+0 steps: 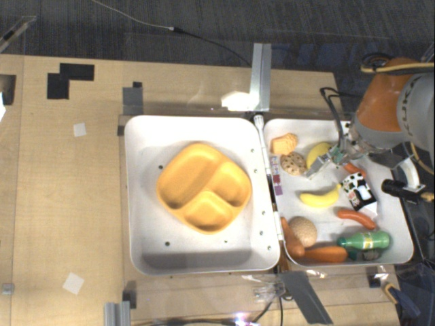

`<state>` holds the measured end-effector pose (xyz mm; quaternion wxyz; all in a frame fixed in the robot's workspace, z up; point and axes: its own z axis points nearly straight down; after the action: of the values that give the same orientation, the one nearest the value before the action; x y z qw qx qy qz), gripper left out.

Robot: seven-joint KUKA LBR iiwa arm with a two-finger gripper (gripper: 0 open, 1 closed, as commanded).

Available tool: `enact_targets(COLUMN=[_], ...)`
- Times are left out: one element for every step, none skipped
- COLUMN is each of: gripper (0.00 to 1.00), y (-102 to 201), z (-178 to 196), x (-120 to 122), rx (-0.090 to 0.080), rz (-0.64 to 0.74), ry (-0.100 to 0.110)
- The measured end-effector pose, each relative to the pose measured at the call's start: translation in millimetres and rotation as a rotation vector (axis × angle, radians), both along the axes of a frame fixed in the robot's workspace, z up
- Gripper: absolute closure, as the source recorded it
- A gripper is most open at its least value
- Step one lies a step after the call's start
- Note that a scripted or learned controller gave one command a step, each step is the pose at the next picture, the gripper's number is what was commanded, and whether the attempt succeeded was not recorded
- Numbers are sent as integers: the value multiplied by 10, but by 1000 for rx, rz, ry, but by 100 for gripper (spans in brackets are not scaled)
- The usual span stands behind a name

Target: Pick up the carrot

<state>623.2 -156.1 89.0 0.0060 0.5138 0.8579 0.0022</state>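
The long orange piece I take for the carrot [326, 253] lies flat along the front wall of the right bin [405, 240], between a tan ball [304, 229] and a green bottle [363, 240]. My gripper [325, 161] hangs over the back half of that bin, above a yellow fruit [317, 153], well behind the carrot. Nothing shows between its grey fingers. A small orange-red bit [353, 170] peeks out just right of the gripper.
The right bin also holds a bread roll [284, 142], a cookie [293, 162], a banana [319, 197], a black-and-white box [358, 189] and a red sausage [357, 217]. A yellow sectioned tray [204, 185] sits in the left bin [146, 236].
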Motion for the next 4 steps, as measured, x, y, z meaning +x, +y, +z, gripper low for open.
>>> enact_targets(gripper=[0, 0, 0, 0], y=[29, 374, 457, 655], z=[1351, 457, 847, -31], x=[403, -52, 218, 470], rx=[2, 6, 8, 7], rz=[-203, -467, -670, -626], ry=[-8, 11, 5, 8])
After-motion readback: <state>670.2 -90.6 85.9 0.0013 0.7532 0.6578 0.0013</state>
